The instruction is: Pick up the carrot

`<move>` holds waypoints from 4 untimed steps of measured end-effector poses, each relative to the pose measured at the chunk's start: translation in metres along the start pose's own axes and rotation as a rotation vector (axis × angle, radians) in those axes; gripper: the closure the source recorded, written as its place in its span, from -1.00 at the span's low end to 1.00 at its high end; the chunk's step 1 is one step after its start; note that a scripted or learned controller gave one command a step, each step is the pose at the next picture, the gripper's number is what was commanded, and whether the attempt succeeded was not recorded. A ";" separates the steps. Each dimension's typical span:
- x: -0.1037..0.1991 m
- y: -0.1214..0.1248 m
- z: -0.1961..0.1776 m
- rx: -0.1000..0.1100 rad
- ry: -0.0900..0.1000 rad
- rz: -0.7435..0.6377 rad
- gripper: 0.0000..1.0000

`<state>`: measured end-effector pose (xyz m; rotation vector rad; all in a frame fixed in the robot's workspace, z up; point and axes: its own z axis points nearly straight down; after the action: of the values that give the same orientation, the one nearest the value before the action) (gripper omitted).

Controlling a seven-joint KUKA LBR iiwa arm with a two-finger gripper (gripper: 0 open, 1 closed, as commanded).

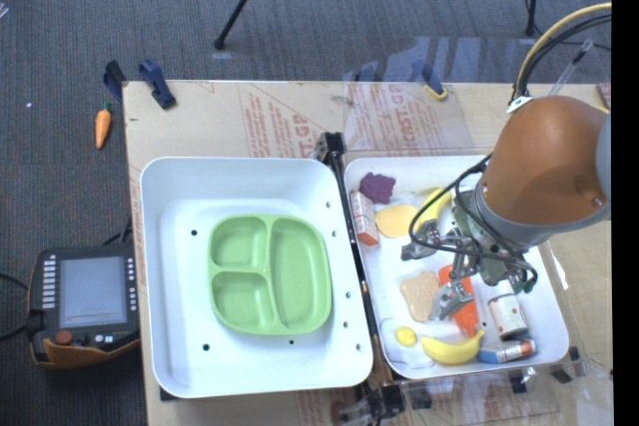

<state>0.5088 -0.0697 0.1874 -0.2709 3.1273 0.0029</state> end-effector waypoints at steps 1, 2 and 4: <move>-0.082 -0.025 0.096 0.003 -0.011 -0.030 -1.00; 0.016 -0.060 0.100 0.001 0.004 0.037 -1.00; -0.001 -0.061 0.089 -0.001 -0.001 0.248 1.00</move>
<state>0.5210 -0.1299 0.0981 0.1176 3.1361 0.0044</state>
